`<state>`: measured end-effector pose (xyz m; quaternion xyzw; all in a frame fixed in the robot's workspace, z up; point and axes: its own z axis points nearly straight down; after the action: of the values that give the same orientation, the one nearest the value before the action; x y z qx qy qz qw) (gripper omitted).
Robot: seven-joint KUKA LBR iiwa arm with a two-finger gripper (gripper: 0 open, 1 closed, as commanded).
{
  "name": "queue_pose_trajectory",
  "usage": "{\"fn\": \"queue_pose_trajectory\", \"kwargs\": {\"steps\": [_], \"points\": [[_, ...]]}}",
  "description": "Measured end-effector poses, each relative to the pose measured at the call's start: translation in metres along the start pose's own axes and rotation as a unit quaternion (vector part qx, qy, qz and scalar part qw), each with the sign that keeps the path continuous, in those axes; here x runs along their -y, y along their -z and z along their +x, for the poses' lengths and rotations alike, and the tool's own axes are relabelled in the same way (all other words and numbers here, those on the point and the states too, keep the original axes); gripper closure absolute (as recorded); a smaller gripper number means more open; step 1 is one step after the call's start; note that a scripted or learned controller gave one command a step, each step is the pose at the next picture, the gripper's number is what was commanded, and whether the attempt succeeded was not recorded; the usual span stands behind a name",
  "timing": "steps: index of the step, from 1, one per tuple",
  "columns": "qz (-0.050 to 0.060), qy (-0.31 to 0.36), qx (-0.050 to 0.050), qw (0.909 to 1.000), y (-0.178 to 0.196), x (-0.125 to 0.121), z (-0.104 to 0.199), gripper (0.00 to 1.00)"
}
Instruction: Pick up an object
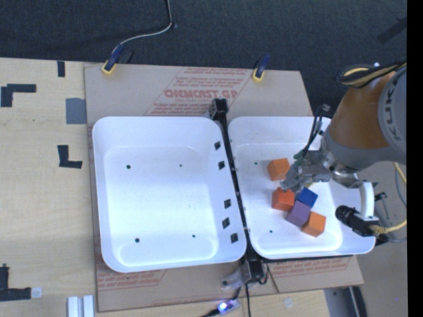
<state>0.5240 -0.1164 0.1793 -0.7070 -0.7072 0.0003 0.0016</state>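
White shallow plastic bin on the right (264,243) holds five small blocks: orange cube (278,169) near its middle, red-orange cube (283,200) below it, blue cube (307,196) just right of that, purple cube (299,212) touching below, second orange cube (315,224) at lower right. Grey metal gripper (295,180) down among the cluster, between first orange cube and blue cube; open or closed cannot tell. Left white bin (106,177) alongside. Both sit on cardboard sheet (192,91) over wooden counter (39,197).

five blocks (299,207) clustered in the right bin (258,236), tool (291,182) above them.
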Motion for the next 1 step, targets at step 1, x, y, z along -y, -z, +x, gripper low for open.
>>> {"fn": "queue_pose_trajectory", "kwargs": {"steps": [1], "points": [[-0.008,0.002,0.002,1.0000,0.2253,0.0077,0.0281,1.00]]}}
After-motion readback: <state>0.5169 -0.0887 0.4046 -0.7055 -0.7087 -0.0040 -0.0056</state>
